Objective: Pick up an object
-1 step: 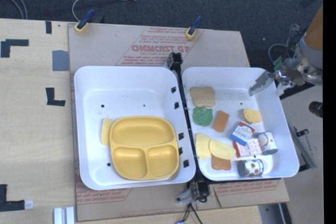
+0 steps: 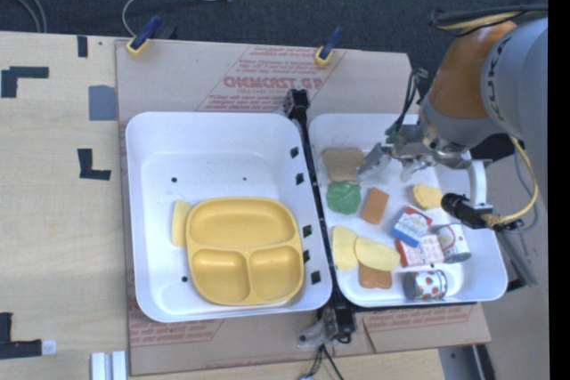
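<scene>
Fingers spread wide and empty, the gripper (image 2: 385,154) hangs over the right bin (image 2: 494,285), apparently lining up the tan bread slice (image 2: 341,163).

Yellow tray (image 2: 245,258), white bins (image 2: 147,191), green lump (image 2: 343,196), orange block (image 2: 375,206).
</scene>
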{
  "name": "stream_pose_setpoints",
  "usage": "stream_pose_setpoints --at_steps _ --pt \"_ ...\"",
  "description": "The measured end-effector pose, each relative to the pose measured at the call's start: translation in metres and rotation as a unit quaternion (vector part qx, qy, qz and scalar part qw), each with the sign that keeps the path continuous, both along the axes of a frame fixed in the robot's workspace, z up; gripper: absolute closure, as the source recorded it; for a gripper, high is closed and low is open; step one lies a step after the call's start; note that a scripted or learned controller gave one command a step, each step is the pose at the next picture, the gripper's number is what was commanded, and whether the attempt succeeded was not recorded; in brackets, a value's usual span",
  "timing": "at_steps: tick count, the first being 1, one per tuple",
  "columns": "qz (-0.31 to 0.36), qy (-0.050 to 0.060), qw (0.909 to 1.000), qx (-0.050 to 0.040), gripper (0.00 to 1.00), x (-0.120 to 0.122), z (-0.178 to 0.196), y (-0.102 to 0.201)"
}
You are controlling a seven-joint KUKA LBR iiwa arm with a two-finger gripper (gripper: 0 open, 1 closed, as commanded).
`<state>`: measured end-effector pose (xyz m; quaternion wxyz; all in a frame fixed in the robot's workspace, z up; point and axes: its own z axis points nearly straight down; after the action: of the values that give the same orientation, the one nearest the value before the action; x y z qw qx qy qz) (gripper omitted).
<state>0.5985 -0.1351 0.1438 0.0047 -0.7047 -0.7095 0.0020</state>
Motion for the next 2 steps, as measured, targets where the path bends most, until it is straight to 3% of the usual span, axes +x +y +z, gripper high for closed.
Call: stream_pose_setpoints --at_steps 1,2 --pt "-0.002 -0.006 1.0 -0.0023 0.0 -0.032 -0.048 -0.001" --pt "-0.003 -0.014 0.9999 -0.006 0.0 -0.059 -0.055 0.01"
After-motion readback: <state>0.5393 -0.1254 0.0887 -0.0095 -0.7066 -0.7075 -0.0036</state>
